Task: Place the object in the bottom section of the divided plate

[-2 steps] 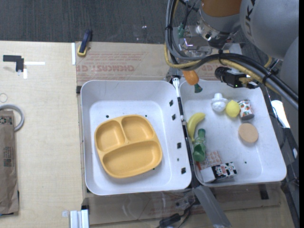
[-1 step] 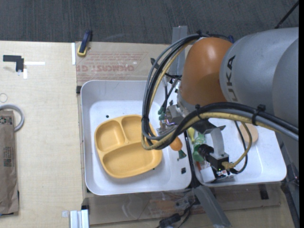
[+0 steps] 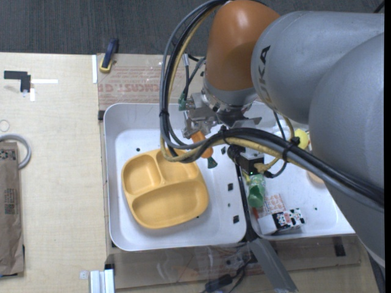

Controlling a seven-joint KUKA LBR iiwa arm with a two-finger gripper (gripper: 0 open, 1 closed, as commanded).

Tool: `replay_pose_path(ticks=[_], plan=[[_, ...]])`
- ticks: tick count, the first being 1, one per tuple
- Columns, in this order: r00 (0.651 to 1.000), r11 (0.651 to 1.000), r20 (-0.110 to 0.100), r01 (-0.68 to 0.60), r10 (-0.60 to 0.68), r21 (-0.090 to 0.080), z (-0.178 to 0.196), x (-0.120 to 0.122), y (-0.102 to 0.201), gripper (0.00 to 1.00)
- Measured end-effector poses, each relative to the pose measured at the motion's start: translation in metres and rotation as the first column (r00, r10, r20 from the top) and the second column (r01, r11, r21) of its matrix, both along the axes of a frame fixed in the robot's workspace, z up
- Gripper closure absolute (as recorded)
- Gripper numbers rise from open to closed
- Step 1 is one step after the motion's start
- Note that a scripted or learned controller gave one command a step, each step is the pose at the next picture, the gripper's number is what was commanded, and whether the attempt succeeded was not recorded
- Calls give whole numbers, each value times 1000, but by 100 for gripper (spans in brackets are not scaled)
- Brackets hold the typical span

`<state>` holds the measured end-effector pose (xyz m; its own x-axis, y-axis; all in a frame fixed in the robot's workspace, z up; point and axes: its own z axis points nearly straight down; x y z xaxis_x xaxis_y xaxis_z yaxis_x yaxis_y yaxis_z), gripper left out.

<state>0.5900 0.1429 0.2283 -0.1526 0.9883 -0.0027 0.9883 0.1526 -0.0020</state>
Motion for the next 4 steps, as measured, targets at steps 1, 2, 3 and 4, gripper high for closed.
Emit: replay_pose_path(ticks=[1, 2, 3, 4], plan=[[999, 999, 0, 38, -38, 0, -34, 9, 80, 100], [999, 999, -1, 38, -38, -3, -26, 9, 78, 100], [985, 985, 8, -170, 170, 3, -120, -58, 79, 100], [976, 976, 0, -217, 217, 1, -34, -56, 75, 100]])
